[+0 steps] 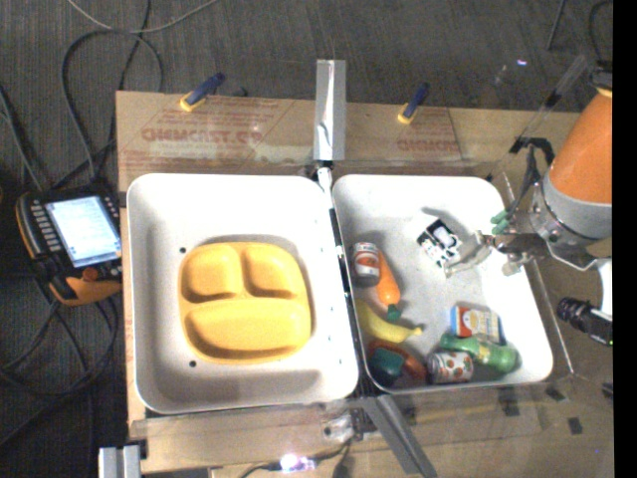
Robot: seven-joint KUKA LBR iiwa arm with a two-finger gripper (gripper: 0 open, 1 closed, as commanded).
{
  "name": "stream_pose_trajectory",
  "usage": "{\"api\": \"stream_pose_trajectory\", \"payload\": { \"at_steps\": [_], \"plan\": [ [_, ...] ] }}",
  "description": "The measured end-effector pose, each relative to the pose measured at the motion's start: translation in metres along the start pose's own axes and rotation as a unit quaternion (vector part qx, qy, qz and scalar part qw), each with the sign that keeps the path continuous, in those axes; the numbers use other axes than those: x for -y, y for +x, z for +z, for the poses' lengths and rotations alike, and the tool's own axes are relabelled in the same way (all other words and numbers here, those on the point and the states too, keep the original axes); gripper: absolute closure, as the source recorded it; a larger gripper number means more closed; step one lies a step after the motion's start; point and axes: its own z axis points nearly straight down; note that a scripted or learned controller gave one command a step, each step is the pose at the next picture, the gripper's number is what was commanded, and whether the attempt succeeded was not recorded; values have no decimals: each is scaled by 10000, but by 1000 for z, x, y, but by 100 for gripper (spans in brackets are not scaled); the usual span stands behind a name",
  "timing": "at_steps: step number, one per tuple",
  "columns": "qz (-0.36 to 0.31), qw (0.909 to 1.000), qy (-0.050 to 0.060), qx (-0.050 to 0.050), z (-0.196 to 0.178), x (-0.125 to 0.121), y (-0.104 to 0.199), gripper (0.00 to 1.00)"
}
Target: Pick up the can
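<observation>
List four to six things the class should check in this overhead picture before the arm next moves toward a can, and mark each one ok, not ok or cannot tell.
1. Can in sight: ok. One can lies by the right bin's left wall; another can lies near its front edge.
2. Claw free of load: ok. The claw has nothing between its tips.
3. Claw above a can: not ok. It hovers over bare bin floor, right of the upper can.
4. Room around the upper can: not ok. A carrot touches its lower side.
5. Room around the lower can: not ok. A green bottle crowds it.
6. Yellow tray out of the way: ok, in the left bin.
</observation>
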Motion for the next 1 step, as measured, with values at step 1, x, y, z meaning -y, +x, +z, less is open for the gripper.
{"api": "stream_pose_trajectory", "payload": {
  "at_steps": [1],
  "plan": [
    [-1377,9905,-6,4,8,1,-6,0]
  ]
}}
